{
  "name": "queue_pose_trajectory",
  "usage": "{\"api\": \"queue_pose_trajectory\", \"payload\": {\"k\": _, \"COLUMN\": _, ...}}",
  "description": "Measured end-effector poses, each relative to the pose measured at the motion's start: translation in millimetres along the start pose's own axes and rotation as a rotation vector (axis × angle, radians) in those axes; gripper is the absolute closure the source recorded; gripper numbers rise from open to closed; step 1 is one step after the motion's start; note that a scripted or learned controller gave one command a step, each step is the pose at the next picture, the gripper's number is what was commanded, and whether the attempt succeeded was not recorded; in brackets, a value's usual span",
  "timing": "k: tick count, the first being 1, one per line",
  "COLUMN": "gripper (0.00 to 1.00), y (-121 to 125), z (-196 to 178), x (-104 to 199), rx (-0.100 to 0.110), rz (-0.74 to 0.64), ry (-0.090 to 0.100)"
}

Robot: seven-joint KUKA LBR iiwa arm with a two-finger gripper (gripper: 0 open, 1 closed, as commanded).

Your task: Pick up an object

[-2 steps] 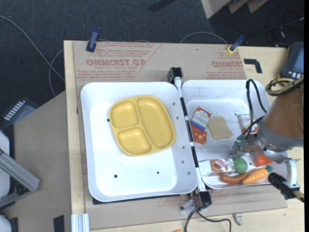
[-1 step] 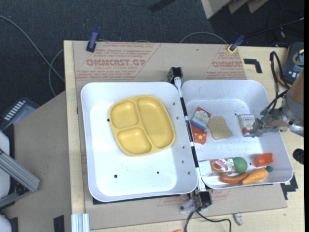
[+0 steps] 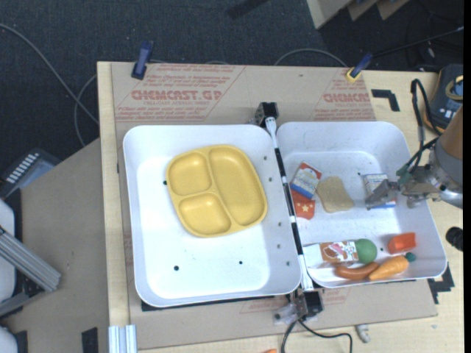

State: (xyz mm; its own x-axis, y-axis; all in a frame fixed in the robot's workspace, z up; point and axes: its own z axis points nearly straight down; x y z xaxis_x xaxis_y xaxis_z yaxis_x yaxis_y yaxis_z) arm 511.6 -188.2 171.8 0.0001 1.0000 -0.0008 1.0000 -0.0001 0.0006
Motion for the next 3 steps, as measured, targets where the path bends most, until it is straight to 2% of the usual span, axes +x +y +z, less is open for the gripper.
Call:
{"api": "queue_pose_trajectory", "payload": {"k": 1, "gripper": 0.00, "y": -34, "z": 72, "x": 60, "rx": 0.004, "rz": -0.001, "ry": 0.002}}
{"api": "queue_pose_trajectory", "payload": {"k": 2, "gripper": 0.00, "y": -4, "z": -59, "x": 13, "rx": -0.003, "rz": 0.000, "ry": -0.001}}
{"api": "queue_pose_trajectory", "payload": {"k": 3, "gripper": 0.00, "y": -33, "z": -21, "x": 42, "rx": 0.003, "rz": 0.000, "ry": 0.002}}
